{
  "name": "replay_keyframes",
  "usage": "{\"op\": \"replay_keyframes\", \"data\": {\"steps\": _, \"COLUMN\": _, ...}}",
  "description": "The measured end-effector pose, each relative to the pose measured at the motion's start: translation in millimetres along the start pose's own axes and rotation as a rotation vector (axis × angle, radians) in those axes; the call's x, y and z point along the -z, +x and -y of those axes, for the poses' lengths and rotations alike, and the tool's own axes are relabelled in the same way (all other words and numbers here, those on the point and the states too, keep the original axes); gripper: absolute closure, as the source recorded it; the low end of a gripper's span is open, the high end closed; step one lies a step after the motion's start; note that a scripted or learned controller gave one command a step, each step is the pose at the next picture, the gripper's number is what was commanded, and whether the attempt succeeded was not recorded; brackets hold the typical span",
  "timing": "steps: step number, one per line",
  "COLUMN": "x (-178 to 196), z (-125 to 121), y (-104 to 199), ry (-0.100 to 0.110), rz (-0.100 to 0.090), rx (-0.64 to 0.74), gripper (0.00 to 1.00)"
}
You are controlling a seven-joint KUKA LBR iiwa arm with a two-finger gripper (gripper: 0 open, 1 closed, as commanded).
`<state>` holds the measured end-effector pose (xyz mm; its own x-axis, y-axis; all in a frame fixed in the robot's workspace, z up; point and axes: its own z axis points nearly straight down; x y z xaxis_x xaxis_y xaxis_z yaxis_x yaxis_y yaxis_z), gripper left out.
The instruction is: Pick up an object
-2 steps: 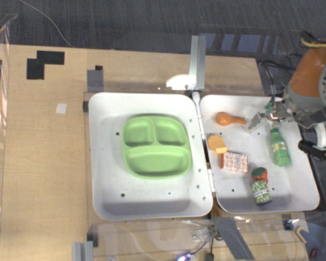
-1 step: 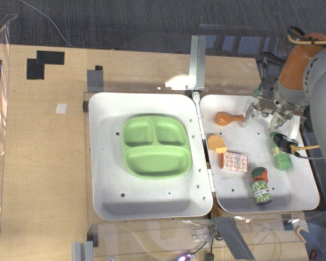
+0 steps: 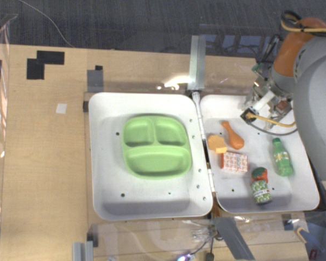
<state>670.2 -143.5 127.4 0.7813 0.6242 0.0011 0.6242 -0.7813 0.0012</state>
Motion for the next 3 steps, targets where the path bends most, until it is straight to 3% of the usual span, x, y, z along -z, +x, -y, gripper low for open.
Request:
{"op": "replay_keyframes", "data": {"steps": 1, "x": -40, "z": -15, "y": -20, "ry": -0.001, "rz": -0.002, "rx": -0.455, "gripper": 0.00}}
{"op": "replay_keyframes", "data": {"steps": 2, "x": -29, "z": -16, "y": -16, "ry": -0.006, "rz": -0.008, "rx": -0.441, "gripper": 1.00}}
{"op": "replay_keyframes", "data": {"steps": 3, "x": 57, "z": 53, "y": 36, "ry": 0.002, "rz": -0.002, "rx": -0.466, "gripper": 1.00}}
